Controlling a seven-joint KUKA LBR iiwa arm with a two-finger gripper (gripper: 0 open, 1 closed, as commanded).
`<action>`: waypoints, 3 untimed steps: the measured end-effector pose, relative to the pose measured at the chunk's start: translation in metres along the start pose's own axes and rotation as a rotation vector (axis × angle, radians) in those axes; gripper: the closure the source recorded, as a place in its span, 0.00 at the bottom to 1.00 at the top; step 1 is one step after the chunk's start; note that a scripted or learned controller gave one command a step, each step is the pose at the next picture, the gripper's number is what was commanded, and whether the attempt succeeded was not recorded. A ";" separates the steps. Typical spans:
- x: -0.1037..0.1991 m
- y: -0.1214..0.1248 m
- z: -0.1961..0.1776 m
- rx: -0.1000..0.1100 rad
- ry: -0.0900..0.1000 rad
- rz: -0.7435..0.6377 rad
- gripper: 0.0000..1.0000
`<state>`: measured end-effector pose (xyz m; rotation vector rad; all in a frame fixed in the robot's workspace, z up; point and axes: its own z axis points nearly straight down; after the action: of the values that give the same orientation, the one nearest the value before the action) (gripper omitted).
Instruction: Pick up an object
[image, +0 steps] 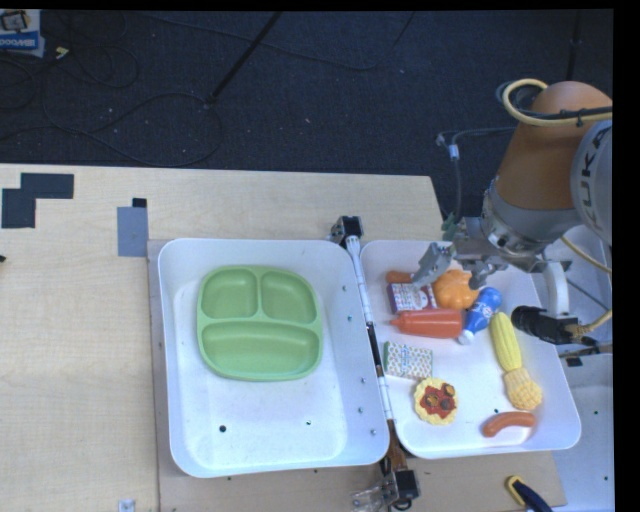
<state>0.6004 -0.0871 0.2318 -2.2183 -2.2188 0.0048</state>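
My gripper (459, 268) hangs over the back of the right bin (560, 420), open, with one grey finger (433, 262) to the left and the other to the right of an orange fruit (455, 291). The fruit rests on the bin floor just below the fingertips. Around it lie a red and white packet (408, 296), a long red-orange carrot (430, 322) and a blue and white bottle (481, 311). Further forward are a yellow corn cob (513, 358), a small pizza (436, 400), a green patterned cracker pack (408, 360) and a sausage (508, 424).
The left bin (190, 440) holds a green divided plate (259, 322) towards its back. A ridge with clamps (368, 330) separates the two bins. The wooden bench (70, 350) stretches to the left.
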 end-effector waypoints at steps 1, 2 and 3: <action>-0.062 -0.023 0.126 -0.006 -0.002 0.001 0.00; -0.065 -0.025 0.117 0.002 -0.003 0.004 1.00; -0.065 -0.025 0.117 0.002 -0.003 0.004 0.00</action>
<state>0.5751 -0.1516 0.1146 -2.2227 -2.2152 0.0104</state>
